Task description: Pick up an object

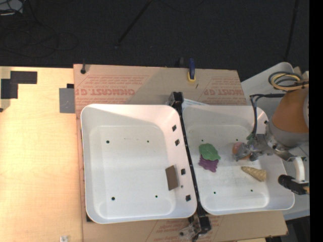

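In the right bin (pixel 229 203) lie a green and purple soft toy (pixel 208 156), a tan cone-shaped piece (pixel 254 173), and a small orange-red object (pixel 236 148). My gripper (pixel 246 153) is low in the right bin, right beside the orange-red object and just above the cone. The arm's orange band (pixel 291 111) rises behind it. In the left bin (pixel 101 205) a flat brown block (pixel 171 177) lies near the right wall.
A black divider (pixel 184 155) with clips separates the two bins. Cardboard (pixel 131 87) lies beneath the bins, with a blue and yellow clamp (pixel 191 70) at its far edge. A wooden benchtop (pixel 35 160) extends left. Cables (pixel 285 79) hang at the right.
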